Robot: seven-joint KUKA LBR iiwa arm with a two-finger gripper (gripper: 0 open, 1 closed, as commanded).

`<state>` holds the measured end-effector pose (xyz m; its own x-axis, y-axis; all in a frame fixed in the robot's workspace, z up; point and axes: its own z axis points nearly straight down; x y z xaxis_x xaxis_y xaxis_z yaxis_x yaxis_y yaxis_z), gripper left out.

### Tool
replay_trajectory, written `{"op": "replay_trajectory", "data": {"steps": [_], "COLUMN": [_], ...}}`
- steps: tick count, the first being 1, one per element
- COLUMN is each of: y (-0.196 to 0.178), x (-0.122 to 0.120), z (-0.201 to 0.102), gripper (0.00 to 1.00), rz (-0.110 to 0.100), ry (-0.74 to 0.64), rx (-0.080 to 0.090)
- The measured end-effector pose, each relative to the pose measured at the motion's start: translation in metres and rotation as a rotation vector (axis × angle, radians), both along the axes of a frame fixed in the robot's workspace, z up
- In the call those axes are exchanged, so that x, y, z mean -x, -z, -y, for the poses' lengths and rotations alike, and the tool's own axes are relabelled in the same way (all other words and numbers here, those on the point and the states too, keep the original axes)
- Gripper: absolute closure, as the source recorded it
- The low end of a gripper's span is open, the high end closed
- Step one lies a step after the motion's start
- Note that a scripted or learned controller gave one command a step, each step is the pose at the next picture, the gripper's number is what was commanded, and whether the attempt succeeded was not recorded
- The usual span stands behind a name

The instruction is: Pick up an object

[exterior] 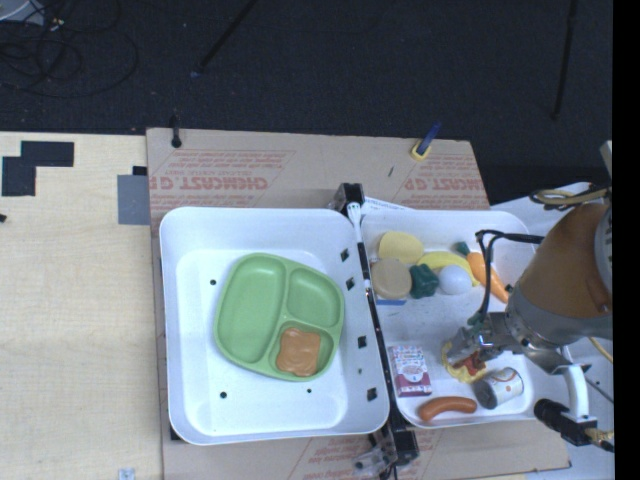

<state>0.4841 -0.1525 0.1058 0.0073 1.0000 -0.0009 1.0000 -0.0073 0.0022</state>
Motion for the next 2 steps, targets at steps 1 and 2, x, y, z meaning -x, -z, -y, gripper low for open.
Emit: {"op": "replay_trajectory", "data": {"steps": [1, 2], "y": [-0.078, -0.0779], "x": [-0.0078, -0.0077], "z": [-0.108, -0.1076], "gripper": [1.0, 0.0], "rz": [-0.011, -0.011], "ry": [-0.008, -0.007], "rx": [-0.003, -0.002]}}
